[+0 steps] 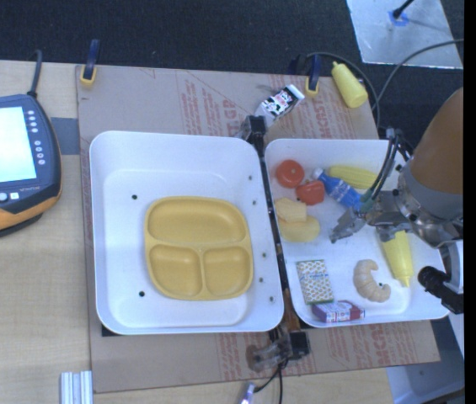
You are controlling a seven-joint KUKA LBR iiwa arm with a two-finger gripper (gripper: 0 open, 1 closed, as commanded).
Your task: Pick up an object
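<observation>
The gripper (344, 225) hangs with fingers apart and nothing between them over the right bin (387, 148), among a blue bottle (339, 189), a yellow duck (295, 220), a croissant (371, 279) and a corn cob (398, 257), while the left bin (120, 154) holds a yellow divided tray (198, 247).

Yellow tray (197, 247) (in white bin (111, 225)), blue bottle (339, 190), red tomato (289, 172)

Grey arm with orange band (440, 154): cut off at right edge. Small white patterned packet (281, 102): print too small to read.
</observation>
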